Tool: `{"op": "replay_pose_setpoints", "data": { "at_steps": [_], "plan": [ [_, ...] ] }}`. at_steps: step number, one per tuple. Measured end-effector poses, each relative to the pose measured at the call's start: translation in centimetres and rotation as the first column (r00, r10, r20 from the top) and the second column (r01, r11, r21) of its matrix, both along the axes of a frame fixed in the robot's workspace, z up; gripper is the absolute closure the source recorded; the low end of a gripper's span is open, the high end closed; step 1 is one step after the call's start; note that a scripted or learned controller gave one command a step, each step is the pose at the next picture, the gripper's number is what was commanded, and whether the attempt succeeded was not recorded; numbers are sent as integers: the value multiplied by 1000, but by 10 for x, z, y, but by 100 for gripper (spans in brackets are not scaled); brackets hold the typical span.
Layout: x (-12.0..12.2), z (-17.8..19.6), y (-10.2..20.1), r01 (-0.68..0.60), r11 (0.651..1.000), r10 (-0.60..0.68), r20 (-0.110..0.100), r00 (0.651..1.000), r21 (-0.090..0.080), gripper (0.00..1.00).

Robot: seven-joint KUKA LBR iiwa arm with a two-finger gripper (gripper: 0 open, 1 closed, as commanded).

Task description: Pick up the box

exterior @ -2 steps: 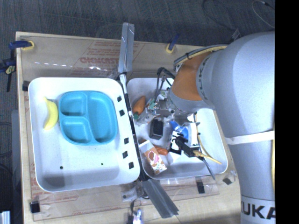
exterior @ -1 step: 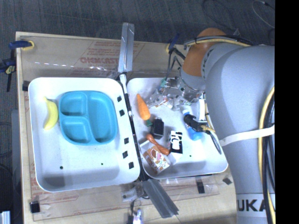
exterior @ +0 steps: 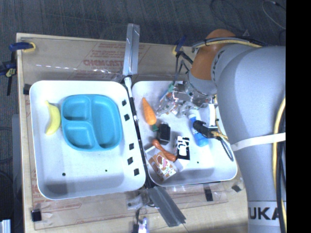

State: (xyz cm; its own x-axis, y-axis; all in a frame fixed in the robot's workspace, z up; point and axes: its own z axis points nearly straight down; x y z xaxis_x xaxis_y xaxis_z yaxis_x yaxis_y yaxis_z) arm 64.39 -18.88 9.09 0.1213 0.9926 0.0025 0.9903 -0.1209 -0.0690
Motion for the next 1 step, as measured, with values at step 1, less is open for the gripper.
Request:
{"op": "replay_pose_setpoints", "data": {
  "at_steps": [1],
  "plan": [
    [-35,147,18,18,1000,-18,64,998,-9,100]
  ]
}}
